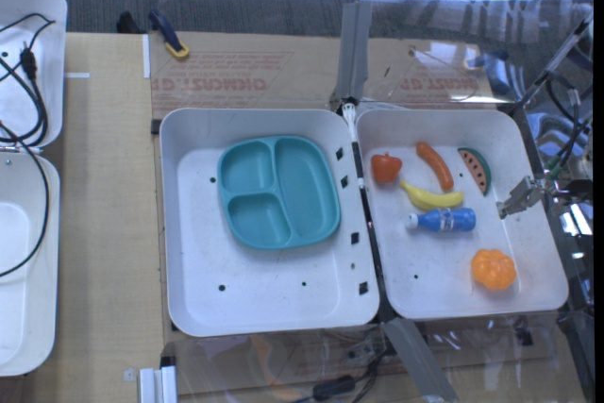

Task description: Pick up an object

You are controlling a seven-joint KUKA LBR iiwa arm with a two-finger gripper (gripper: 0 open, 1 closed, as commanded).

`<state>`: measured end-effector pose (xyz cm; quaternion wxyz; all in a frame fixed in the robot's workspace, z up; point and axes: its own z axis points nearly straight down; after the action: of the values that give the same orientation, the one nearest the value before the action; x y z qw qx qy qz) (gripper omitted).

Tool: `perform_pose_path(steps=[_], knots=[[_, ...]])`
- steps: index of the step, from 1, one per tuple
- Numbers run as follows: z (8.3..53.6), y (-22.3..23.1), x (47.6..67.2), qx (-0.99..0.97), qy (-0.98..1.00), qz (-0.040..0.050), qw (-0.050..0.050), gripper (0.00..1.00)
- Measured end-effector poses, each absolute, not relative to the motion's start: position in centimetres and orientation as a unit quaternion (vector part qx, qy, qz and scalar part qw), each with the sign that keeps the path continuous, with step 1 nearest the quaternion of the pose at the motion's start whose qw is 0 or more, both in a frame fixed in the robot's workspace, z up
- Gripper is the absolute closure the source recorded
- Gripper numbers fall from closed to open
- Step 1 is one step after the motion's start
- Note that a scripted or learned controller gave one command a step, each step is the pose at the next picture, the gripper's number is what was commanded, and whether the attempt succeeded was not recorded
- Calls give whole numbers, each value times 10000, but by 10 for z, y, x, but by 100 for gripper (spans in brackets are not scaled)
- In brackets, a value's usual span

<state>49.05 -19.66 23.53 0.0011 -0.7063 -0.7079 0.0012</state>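
At right bin's edge, pincer [517, 200] (spread or pressed, cannot tell); beside it, blue bottle [442, 221], orange fruit [494, 269]

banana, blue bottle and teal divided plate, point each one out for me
banana [431, 196], camera view, middle of its curved yellow body
blue bottle [446, 221], camera view, middle of its blue body
teal divided plate [300, 175], camera view, floor of its large right compartment

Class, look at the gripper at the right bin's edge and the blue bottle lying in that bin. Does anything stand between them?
Nothing visible does. The gripper sits at the right bin's right edge, and bare white floor runs from it to the blue bottle. The banana lies above that line, the orange fruit below it.
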Motion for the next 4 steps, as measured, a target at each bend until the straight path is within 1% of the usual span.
perform_pose_path(steps=[1, 2, 3, 4], knots=[[91, -187, 477, -7080, -7062, 4, 8, 0], [91, -200, 573, -7063, -7079, 5, 2, 0], [92, -199, 638, -7058, -7084, 6, -6, 0], [102, -199, 639, -7044, -7098, 14, -16, 100]])
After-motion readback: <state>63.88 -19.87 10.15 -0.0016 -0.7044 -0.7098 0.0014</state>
